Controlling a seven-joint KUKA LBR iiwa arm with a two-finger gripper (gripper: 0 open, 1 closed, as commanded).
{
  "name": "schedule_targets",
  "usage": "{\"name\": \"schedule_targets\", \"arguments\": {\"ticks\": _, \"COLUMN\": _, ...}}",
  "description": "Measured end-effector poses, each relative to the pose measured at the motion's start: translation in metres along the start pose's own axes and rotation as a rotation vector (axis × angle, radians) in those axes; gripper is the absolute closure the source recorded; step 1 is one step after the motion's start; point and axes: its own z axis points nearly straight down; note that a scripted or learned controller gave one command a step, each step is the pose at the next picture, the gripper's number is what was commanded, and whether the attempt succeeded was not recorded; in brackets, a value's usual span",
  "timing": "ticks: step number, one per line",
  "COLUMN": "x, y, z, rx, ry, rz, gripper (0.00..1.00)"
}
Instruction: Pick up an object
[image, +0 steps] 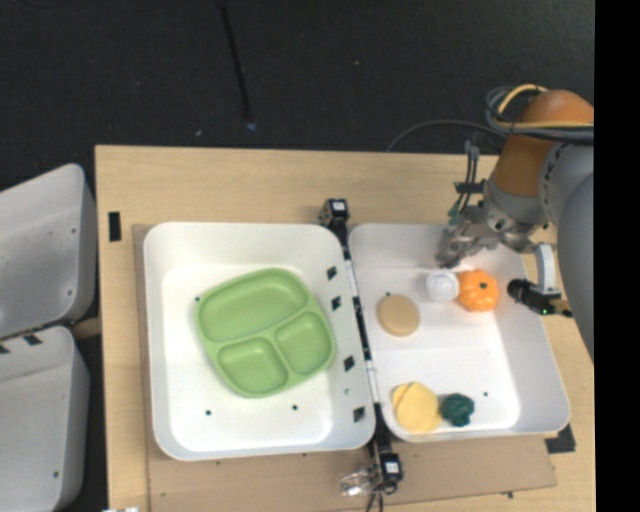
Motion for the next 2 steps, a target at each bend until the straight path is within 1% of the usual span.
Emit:
{"name": "schedule_targets", "arguments": {"ticks": 1, "x": -0.003, "y": -0.003, "z": -0.045, "rx": -0.001, "ry": 0.004, "rz": 0.008, "gripper": 1.00}}
{"name": "schedule_targets", "arguments": {"ticks": 2, "x": -0.001, "y": -0.002, "z": -0.090, "rx": -0.001, "ry": 0.004, "rz": 0.003, "gripper": 1.00}}
